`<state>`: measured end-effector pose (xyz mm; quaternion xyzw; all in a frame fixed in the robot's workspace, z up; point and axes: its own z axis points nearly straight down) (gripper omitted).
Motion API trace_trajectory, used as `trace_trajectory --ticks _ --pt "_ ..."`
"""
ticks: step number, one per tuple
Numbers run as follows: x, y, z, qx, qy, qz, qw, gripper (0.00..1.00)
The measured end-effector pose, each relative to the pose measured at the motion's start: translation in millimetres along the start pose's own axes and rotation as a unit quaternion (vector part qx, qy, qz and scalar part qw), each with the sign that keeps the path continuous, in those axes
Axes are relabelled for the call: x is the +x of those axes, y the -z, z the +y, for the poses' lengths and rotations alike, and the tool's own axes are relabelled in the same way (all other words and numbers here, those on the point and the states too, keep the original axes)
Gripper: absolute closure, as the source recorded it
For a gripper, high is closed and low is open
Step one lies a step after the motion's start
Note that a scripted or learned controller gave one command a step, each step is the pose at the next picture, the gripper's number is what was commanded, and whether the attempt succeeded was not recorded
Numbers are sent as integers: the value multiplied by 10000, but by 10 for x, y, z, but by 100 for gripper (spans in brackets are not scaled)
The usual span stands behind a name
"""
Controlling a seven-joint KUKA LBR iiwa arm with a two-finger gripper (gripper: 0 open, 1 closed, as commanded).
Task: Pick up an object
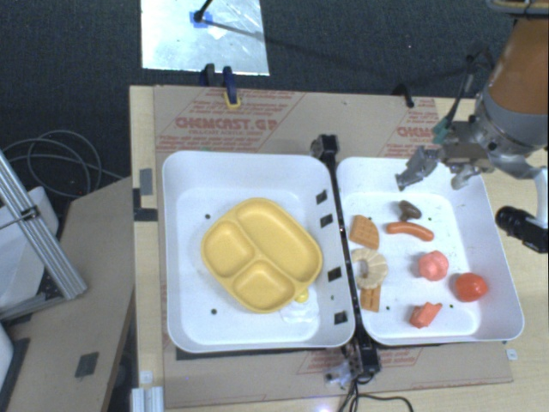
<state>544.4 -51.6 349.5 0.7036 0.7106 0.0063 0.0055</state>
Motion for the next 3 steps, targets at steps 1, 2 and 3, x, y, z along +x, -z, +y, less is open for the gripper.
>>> trace_trajectory --ticks 1,2,3 --pt "409 1965 -332 -24 -6 2 10000 0" --pt "393 1981 -318 43 0 -8 10000 100" --pt "392 2091 -312 28 25 -11 10000 100"
